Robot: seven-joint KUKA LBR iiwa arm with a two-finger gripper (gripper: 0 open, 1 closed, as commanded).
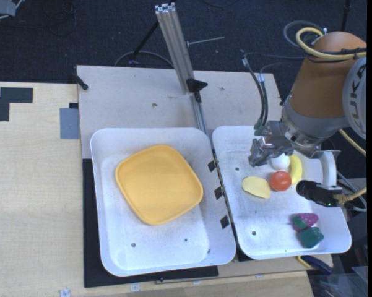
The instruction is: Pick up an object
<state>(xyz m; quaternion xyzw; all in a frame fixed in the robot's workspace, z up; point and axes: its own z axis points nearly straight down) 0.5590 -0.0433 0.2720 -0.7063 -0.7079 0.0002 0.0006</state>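
In the right bin [235,178] a cluster of small toy foods lies toward the upper middle: a red tomato [281,180], a pale yellow lemon-like piece [256,187] just at its 9 o'clock, a yellow banana [296,167] at its 1 o'clock, and a white egg-shaped piece [280,162] at its 12 o'clock, touching or nearly touching the banana. The gripper [260,155] hangs just beside this cluster, at about 10 o'clock from the tomato and directly at 9 o'clock from the white piece. Whether its fingers are spread or closed cannot be told from this angle, and nothing can be seen held between them.

Farther out, at 5 o'clock from the tomato, a purple piece [305,219] and a dark green piece [311,236] sit together near the bin's lower right corner.

The left bin [111,240] holds a yellow square plate [158,183] with rounded corners, lying flat. Both bins rest on a pale grey board [136,98], with a light wooden bench top [31,197] at 9 o'clock. An aluminium rail [176,42] rises at 12 o'clock between the bins, over dark carpet [80,23].
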